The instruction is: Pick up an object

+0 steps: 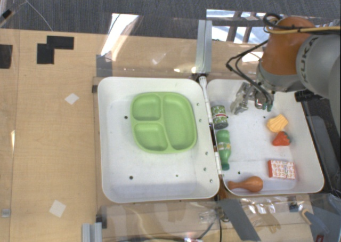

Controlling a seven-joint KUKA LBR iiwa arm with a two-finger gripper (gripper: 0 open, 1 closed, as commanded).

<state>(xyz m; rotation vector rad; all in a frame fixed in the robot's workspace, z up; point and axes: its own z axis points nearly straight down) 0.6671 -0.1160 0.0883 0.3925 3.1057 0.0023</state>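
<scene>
Wooden bench (48, 145), light tan top, with black markings at the far left. Two shallow white bins sit directly on it, side by side and touching along a central divider: left bin (114, 182) and right bin (250, 139). Small pale square tags lie on the bare wood left of the bins. Clear panels stand behind the bins at the bench's far edge.

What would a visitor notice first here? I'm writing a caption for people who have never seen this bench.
Probably the bright green divided plate, lying alone in the left bin. Next, the grey arm with its orange band, whose gripper hangs over the far end of the right bin. That bin holds small toy foods, with a green bottle along its left wall.
</scene>
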